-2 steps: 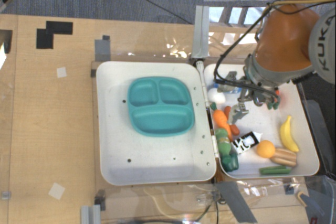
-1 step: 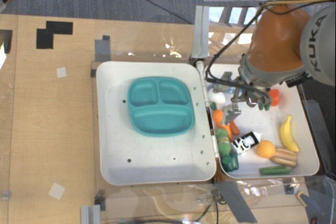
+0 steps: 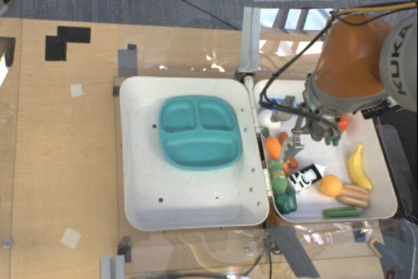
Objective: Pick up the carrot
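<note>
Camera view: we find the carrot in the right bin, hard against its left wall, just below and left of the gripper. We cannot tell the fingers' state. We judge the carrot light, stiff, smooth, apt to roll; grip across its thick middle. Neighbouring green pieces crowd it from below.

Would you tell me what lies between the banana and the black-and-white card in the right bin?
An orange lies between the banana and the card, seen in the camera view.
</note>
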Controlling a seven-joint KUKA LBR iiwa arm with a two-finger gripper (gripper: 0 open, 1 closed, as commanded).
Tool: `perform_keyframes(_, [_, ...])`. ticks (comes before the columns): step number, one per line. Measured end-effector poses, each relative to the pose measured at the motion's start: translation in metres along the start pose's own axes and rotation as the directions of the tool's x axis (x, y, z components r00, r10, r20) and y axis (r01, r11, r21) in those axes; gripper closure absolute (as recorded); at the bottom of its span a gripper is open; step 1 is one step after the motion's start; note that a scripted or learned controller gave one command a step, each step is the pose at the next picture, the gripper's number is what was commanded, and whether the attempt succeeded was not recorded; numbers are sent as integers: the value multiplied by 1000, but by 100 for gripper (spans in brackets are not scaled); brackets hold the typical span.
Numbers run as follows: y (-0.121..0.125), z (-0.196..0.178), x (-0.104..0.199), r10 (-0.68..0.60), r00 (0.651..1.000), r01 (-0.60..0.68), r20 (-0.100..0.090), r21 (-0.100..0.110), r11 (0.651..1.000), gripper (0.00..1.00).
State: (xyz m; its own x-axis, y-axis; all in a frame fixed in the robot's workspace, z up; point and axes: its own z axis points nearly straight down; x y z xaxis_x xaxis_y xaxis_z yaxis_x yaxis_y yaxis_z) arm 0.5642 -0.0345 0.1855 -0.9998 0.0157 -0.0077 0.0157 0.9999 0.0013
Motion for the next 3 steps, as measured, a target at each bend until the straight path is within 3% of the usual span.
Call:
perform_keyframes(2, [28,0,22,135,991,-135,-1,-1,991,0])
perform_keyframes(3, [-11,-1,3,365,931,-365,2,1,931,0])
